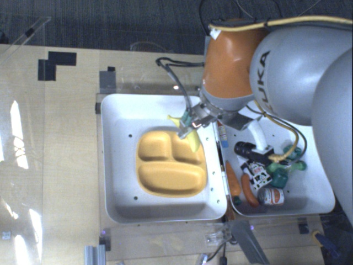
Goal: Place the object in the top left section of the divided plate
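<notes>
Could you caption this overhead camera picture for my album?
Grey-and-orange arm's pincer holds a yellow-green object over a yellow divided plate.

Grey arm with orange band reaching from right, claw [186,127] angled down-left

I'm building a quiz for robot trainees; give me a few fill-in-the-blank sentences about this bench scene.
1. The yellow divided plastic plate lies in the ____ white bin.
2. The plate has ____ sections.
3. The two-finger gripper hangs over the plate's top ____ section, by a yellow-green object.
4. The long orange carrot-shaped toy lies in the ____ bin.

Missing words: left; three; right; right
</notes>
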Motion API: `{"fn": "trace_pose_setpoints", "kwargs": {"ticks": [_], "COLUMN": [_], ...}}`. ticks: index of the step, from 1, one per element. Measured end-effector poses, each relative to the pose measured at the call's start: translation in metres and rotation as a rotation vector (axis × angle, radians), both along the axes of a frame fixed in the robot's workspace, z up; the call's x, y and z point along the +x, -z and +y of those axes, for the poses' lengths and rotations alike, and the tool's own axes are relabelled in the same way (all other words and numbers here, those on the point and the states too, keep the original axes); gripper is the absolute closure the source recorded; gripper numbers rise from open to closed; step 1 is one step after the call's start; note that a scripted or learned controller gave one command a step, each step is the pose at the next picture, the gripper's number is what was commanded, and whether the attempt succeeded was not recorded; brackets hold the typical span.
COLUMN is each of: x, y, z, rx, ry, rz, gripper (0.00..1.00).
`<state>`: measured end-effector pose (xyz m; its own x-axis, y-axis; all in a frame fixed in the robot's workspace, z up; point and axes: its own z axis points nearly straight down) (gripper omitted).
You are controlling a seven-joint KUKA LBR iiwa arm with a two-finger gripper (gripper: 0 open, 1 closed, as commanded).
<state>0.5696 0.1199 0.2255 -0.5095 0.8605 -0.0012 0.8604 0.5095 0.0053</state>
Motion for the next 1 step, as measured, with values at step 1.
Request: {"fn": "trace_pose_setpoints", "kwargs": {"ticks": [1], "x": [0.0102], "y": [-0.0027], "z": [-0.0257], "rx": [0.000], "ry": [0.094], "rz": [0.000], "gripper": [1.00]}}
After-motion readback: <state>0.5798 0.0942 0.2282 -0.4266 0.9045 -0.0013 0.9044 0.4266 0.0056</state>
